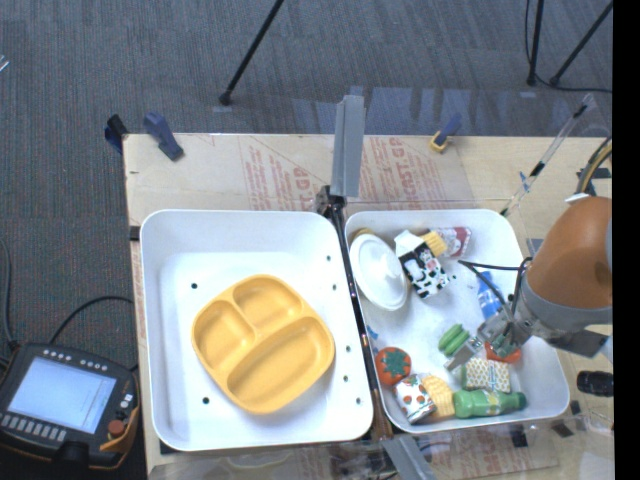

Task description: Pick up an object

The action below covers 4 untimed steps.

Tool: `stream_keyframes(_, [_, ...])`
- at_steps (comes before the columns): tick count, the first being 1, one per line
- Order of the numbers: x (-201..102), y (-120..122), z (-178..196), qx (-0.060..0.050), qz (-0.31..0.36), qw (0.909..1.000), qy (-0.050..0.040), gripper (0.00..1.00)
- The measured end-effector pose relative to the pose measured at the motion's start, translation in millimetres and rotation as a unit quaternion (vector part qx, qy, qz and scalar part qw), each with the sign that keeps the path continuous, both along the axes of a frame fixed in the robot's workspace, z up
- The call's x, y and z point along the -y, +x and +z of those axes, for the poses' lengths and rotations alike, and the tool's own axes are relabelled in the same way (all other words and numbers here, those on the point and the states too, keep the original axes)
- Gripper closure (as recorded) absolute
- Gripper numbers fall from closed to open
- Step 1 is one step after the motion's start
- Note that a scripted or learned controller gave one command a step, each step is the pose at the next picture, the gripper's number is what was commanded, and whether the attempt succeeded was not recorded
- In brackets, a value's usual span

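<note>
The right bin (500,226) holds many small objects: a white bowl (381,269), a black-and-white cow toy (424,269), a corn piece (436,241), a green pepper-like piece (453,339), a tomato (393,364), a waffle-like square (487,375), a green bottle (490,404) and a small can (414,396). My gripper (497,340) hangs low over the right side of this bin, just above the waffle square and beside a red piece (505,352). Its orange wrist (572,253) covers the bin's right wall.
The left bin (180,258) holds a yellow divided plate (263,340). A grey post (347,158) rises behind the seam between the bins. A teach pendant (62,400) lies at the lower left, off the bench. Clamps sit on the far edge.
</note>
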<state>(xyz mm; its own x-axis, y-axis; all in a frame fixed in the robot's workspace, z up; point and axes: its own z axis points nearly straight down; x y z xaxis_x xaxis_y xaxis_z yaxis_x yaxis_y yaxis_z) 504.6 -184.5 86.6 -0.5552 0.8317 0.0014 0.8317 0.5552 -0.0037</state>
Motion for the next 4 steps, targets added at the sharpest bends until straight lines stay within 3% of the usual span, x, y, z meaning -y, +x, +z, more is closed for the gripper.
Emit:
stream_keyframes(1, [13,62,0,0.001,0.031,0.9995,0.0041,0.0])
stream_keyframes(2, [13,107,1,0.002,-0.033,0.9995,0.0022,0.0])
stream_keyframes(3, [14,139,-3,-0.007,-0.081,0.9966,0.0096,0.0])
stream_keyframes(4, [8,74,0,0.001,-0.072,0.9974,0.0008,0.0])
